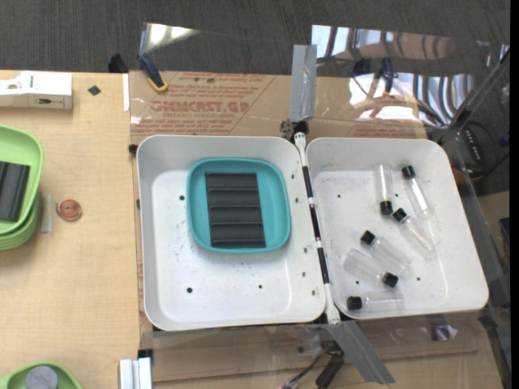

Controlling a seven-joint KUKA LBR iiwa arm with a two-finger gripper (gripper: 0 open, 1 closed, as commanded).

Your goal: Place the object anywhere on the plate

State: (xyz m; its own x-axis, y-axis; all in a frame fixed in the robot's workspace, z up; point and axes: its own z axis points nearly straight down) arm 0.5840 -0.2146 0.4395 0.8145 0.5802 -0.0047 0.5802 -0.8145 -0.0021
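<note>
Five clear vials (403, 218) with black caps lay scattered in the right bin (462, 294); one teal plate (280, 209) sat in the left bin (162, 290).

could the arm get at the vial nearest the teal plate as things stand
Probably yes. That vial lies flat in the right bin, apart from the other vials, with nothing over it. The teal plate sits in the left bin, beyond the divider.

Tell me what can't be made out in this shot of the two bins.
- Clear vials, camera view: transparent against the white right bin, so their outlines and exact count blur.
- Green tray, camera view: cut off by the left edge.
- Dark ribbed insert on the teal plate: too small to identify.
</note>
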